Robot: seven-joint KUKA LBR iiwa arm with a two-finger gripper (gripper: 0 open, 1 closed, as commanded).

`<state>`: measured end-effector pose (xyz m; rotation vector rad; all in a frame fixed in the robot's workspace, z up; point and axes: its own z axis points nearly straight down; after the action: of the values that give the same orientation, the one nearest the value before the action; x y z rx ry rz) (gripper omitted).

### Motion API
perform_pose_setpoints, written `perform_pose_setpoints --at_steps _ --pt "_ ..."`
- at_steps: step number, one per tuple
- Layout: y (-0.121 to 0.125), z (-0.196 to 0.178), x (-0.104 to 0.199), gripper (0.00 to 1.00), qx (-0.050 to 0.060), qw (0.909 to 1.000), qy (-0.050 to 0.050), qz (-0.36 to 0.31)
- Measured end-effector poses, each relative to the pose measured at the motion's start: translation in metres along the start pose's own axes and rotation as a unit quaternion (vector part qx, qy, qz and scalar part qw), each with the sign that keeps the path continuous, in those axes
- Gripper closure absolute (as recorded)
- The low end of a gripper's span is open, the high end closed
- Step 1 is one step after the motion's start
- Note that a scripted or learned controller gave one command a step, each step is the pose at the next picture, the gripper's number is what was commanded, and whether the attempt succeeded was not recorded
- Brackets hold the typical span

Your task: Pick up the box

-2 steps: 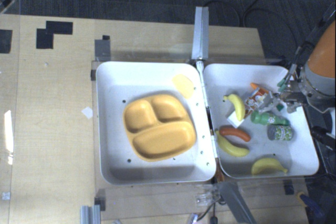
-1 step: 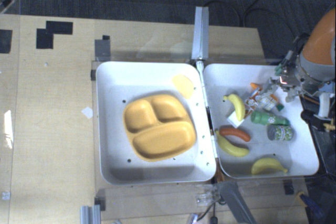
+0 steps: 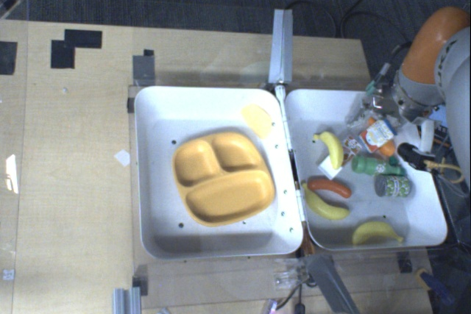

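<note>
Camera view: two white bins sit side by side on a wooden bench. The left bin (image 3: 147, 158) contains a yellow three-compartment tray (image 3: 223, 176) near its centre and a pale yellow disc (image 3: 256, 116) near its far right corner.

The right bin (image 3: 427, 228) contains several items. The box (image 3: 380, 136), white with orange markings, lies tilted in the far right part of this bin, among crumpled clear wrapping. A banana (image 3: 333, 148) lies left of the box, with a small white card (image 3: 327, 167) at its near end. A green bottle (image 3: 377, 165) lies just near of the box, and a grey can (image 3: 393, 186) lies near and right of the bottle. A red sausage (image 3: 330, 187) rests just far of a second banana (image 3: 326, 207). A third banana (image 3: 377, 233) lies by the near wall.

The arm (image 3: 438, 59) reaches in from the right. The gripper (image 3: 380, 101) is positioned over the far right corner of the right bin, just far of the box. Jaw opening cannot be determined, and no object is seen held.
</note>
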<state>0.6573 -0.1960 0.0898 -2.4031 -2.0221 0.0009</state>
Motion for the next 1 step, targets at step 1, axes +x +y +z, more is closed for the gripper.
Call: perform_pose_setpoints --at_steps 1 --pt "0.0016 -0.0088 0.0022 1.0 0.0 1.0 -0.001 -0.005"
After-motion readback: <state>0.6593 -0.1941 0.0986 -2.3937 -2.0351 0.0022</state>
